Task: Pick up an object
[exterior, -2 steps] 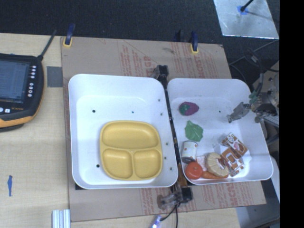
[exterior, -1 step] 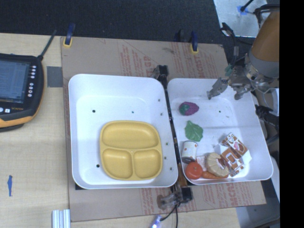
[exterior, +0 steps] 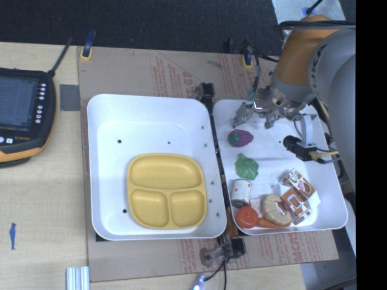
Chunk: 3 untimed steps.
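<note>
Found the tool released, fingers spread, with nothing between them. Located it over the far end of the right bin, entering from the right. Noted a purple piece on the bin floor just on the near side of the tool, clear of the fingers. Noted a green piece nearer the camera, close to the purple piece but not touching it. Recorded a small can by the bin's left wall, just beyond the green piece. Recorded a tomato in the near-left corner, touching the can, with a carrot just beside it. Recorded a bagel against the carrot and a red-and-white packet touching the bagel on its right. Found a yellow divided plate in the left bin. Noted both bins on cardboard upon the tabletop, and a pendant at the left edge.
</note>
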### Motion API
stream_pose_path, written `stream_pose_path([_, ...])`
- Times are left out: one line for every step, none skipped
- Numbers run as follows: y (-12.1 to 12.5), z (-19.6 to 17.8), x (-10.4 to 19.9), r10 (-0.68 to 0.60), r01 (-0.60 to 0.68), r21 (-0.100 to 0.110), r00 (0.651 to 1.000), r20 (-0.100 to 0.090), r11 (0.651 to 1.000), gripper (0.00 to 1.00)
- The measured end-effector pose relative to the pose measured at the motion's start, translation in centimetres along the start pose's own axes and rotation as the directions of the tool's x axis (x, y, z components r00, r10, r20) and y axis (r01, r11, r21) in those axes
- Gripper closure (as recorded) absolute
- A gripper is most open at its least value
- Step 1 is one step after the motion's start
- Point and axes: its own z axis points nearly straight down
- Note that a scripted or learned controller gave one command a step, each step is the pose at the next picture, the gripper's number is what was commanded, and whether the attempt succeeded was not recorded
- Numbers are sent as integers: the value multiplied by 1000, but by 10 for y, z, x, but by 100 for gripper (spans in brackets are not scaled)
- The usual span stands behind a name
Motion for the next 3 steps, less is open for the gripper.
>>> stream_pose_path([-32, 39, -2, 0, 0, 0, 1000, 1, 1000, 0])
stream_pose_path([-31, 28, -2, -3, 3, 1, 1000, 2, 1000, 100])
stream_pose_path([-31, -81, 52, 1, -1, -4, 1000, -1, 1000, 100])
